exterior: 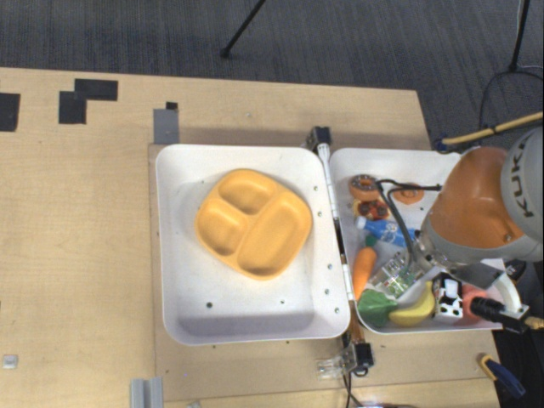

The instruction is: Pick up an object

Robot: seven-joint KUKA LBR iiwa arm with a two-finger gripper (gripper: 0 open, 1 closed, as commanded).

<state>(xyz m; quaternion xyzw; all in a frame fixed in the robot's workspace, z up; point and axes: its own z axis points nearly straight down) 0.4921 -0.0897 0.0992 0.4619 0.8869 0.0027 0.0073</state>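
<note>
Camera view — wooden bench (76, 253) bears two bins (170, 228) — grey carpet (127, 15) beyond

My own arm (480, 202) covers much of the right bin (340, 228) — my pincer's (406, 270) fingers stay unreadable among the clutter.

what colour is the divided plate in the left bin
Yellow-orange all over. The divided plate shows best in the camera view, lying in the left bin.
</note>
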